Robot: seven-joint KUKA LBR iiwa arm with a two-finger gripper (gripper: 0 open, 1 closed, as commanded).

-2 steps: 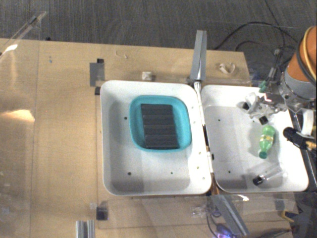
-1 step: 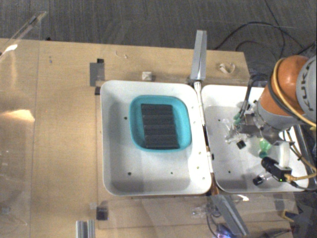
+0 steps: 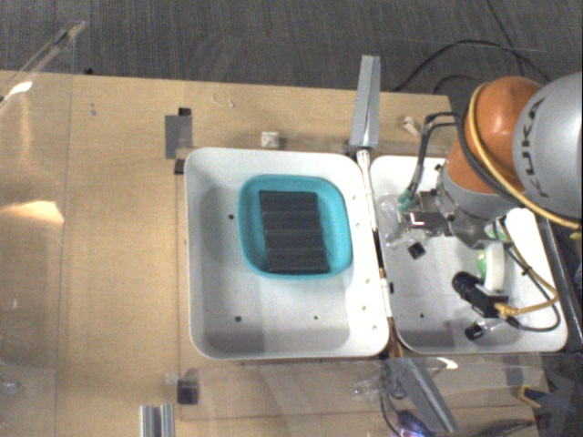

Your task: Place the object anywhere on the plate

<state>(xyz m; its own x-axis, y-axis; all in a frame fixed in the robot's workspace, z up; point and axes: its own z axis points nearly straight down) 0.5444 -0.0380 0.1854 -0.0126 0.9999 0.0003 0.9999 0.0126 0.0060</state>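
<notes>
The arm's wrist covers the gripper (image 3: pixel 412 215) over the right bin (image 3: pixel 428 321); finger opening cannot be determined. The teal plate (image 3: pixel 339 209) carrying a dark ridged object (image 3: pixel 291 232) sits left of that bin.

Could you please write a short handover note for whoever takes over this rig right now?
Gripper: low over the left side of the right bin, under the arm's wrist; I cannot tell from this view whether it holds anything.
Plate: teal, rounded square, in the left bin, toward the back, with a dark ribbed rectangle across its middle.
Right bin: a white and green thing near the right wall, partly hidden by cables; a small black thing near the gripper.
Done: nothing confirmed moved.
Left: get a firm grasp in the right bin, carry across the divider, set it down on the plate.
</notes>
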